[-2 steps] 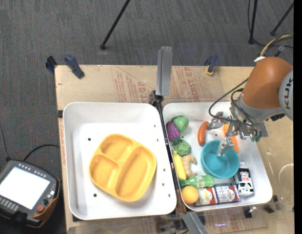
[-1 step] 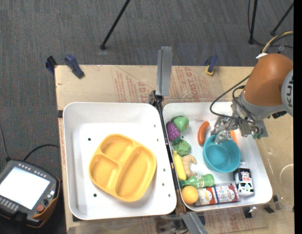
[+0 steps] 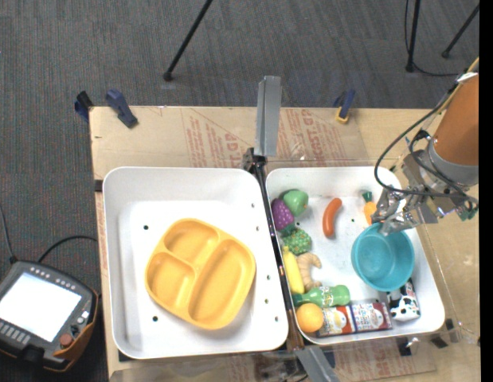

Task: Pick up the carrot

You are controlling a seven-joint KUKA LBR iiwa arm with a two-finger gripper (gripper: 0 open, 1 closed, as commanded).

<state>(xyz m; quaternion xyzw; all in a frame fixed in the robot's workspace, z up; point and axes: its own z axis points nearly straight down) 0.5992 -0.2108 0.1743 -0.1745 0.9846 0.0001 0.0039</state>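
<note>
Camera view: slanted look down on counter (image 3: 190, 134) carrying two white bins side by side.
Left bin (image 3: 127, 197): holds a yellow divided plate (image 3: 200, 271), lying flat near the middle.
Right bin (image 3: 433, 293): crowded with toy food and a teal bowl (image 3: 381, 259).
Carrot (image 3: 368, 207): small, orange with a green top, near the far right part of the right bin, just beyond the bowl rim and just left of the tool.
Sausage (image 3: 331, 216): red-orange, lying left of the carrot, apart from it.
Left edge of right bin, far to near: green pepper (image 3: 295, 201), purple grapes (image 3: 281, 213), broccoli (image 3: 296, 239), corn (image 3: 292, 270), ginger-like beige piece (image 3: 310, 267), green bottle (image 3: 326, 296), orange (image 3: 309, 317).
Near edge: flat printed packet (image 3: 355, 318); black-and-white carton (image 3: 404, 305) beside it, just below the bowl.
Arm (image 3: 461, 130): enters from the right, orange band above the wrist.
Tool (image 3: 393, 216): over the far right rim of the bowl, close beside the carrot; cannot tell how far the fingers are apart, and nothing is seen held between them.
Carrot status: lying in the bin, not lifted.
</note>
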